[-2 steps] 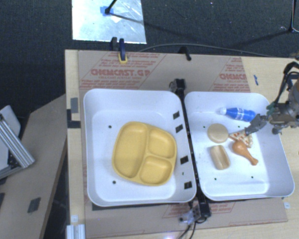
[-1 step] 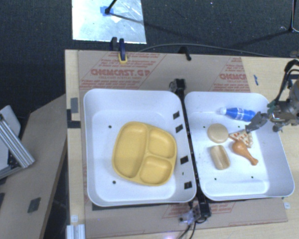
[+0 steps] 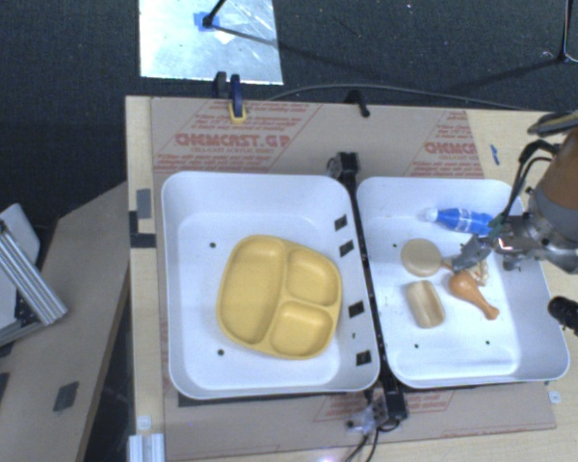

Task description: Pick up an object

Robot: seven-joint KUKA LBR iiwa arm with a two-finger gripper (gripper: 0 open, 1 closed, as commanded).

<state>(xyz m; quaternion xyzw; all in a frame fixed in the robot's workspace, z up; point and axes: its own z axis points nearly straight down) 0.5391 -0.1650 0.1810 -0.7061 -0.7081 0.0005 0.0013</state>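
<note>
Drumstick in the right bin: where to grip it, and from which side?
Grip the drumstick across its narrow shank, just below the fat end, coming straight down from above. It lies flat, slanting down-right, so set the fingers crosswise to that line. The tan block lies apart on its left, so there should be room; the gripper is right above its fat end.

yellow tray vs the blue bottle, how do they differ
The yellow tray lies in the left bin; the blue bottle lies in the right bin. The tray is far larger, wide and flat with three compartments; the bottle is slim and lies on its side. Both rest on a bin floor.
</note>
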